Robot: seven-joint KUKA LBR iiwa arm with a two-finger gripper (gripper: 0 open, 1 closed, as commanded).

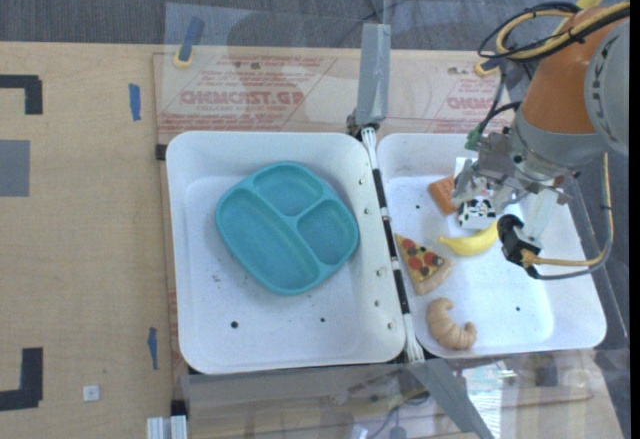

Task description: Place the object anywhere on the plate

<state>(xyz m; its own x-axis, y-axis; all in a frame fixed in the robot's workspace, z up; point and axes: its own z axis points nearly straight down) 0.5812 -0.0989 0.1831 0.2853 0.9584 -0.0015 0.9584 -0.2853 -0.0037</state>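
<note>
Left bin [190,327]: teal plate [287,226], bare, awaiting delivery. Right bin [570,322]: banana [470,243], pizza slice [424,264], croissant [451,323], orange piece [442,194]. End effector [478,210] low over banana, positioned for pickup; finger state cannot be told.

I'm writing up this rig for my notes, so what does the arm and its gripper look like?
The arm is grey with a broad orange band above the wrist. Black and yellow cables loop over it, and a yellow cable trails past the black piece at its side. The gripper is a small assembly of white and black parts.
</note>
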